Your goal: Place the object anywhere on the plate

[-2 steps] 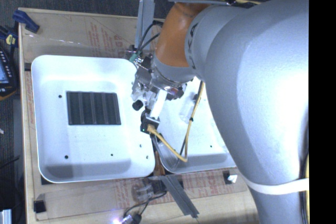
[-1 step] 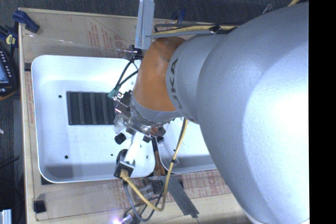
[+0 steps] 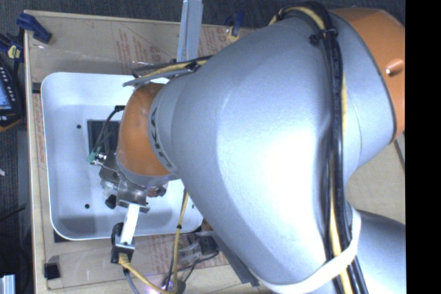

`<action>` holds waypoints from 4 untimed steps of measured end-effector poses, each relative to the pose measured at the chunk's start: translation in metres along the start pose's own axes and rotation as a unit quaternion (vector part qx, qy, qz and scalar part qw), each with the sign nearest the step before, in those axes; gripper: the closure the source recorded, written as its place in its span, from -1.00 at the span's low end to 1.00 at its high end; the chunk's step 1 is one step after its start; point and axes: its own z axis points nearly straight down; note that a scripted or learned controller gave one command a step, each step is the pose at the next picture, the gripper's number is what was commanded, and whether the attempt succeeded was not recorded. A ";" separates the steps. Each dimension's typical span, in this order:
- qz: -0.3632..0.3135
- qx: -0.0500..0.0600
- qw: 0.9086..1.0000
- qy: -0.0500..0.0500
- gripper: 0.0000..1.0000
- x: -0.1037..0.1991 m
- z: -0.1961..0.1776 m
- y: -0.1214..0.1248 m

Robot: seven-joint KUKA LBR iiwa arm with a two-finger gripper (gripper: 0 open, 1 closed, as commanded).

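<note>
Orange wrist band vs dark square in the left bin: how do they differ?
The orange band is rounded and glossy, part of the arm; the dark square is flat and matte, lying on the floor of the white bin. The band overlaps the square, hiding its right part. Both sit over that bin.

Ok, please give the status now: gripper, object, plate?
Gripper low over the left bin. Arm hides most of the bench. Object and plate cannot be confirmed.
</note>
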 end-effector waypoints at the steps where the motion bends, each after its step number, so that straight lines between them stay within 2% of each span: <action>1: -0.208 -0.004 0.978 0.001 1.00 -0.069 -0.091 0.039; 2: 0.051 -0.001 0.999 0.002 1.00 -0.027 -0.102 0.072; 3: 0.137 0.000 0.991 0.002 1.00 -0.033 0.010 0.017; 4: 0.139 -0.001 0.990 0.003 1.00 -0.049 -0.108 0.022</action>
